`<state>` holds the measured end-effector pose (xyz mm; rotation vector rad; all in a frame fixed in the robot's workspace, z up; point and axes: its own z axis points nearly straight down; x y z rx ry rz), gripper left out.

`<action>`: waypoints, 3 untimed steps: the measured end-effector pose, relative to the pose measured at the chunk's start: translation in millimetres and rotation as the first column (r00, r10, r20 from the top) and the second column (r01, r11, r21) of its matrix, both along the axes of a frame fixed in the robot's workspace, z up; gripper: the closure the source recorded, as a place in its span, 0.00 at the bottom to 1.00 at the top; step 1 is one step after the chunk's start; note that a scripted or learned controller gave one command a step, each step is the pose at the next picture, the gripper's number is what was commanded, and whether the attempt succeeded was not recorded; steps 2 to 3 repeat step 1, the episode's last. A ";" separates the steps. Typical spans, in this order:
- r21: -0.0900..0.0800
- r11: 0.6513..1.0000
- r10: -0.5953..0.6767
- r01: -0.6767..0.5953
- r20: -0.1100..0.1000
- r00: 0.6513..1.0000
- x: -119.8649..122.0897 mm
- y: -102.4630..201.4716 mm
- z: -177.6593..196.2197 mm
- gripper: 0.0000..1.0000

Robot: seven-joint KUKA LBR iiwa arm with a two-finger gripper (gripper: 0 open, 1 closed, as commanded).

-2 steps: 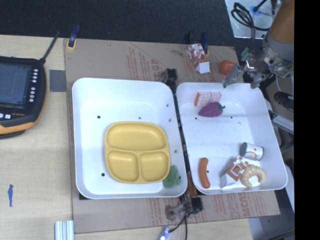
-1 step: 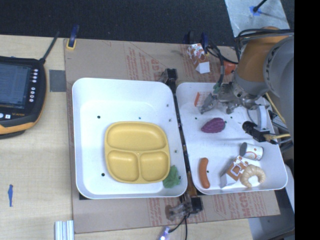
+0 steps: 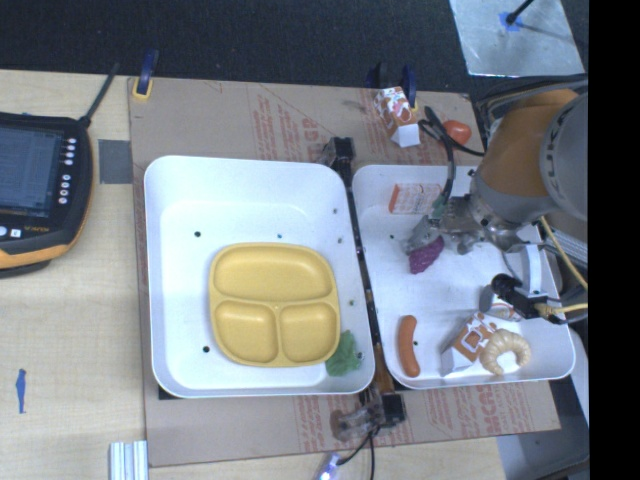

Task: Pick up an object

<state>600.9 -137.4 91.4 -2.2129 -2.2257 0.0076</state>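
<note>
A dark floor borders a pale wooden counter [image 3: 70,368] where a sheet of brown cardboard [image 3: 250,108] carries two shallow white bins side by side. The left bin [image 3: 170,198] holds a yellow divided plate [image 3: 274,303] with a green leafy toy [image 3: 345,355] just beside its corner. The grey arm [image 3: 525,168], orange-banded, reaches in from the right over the right bin [image 3: 385,183], its gripper [image 3: 432,232] low above a purple piece of toy food [image 3: 425,256]; whether its fingers stand wide or narrow cannot be told from this angle, and nothing is seen between them. Nearer the front wall lie a toy sausage [image 3: 407,344], a croissant [image 3: 505,350] and a small printed carton [image 3: 470,340]; a flat orange-and-white packet [image 3: 408,199] lies near the far wall. A handheld controller [image 3: 35,193] rests at the counter's left. The purple piece looks the likely target, but it is small and rounded: a slightly off-centre close could nudge it aside or squeeze it out, leaving the gripper to rise with nothing.
</note>
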 end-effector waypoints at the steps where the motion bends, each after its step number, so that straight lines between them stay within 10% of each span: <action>1: -0.002 1.000 0.003 -0.003 -0.001 1.000 0.2 -1.1 10.5 1.00; 3: -0.002 1.000 0.003 -0.003 -0.001 1.000 0.2 -1.1 10.5 1.00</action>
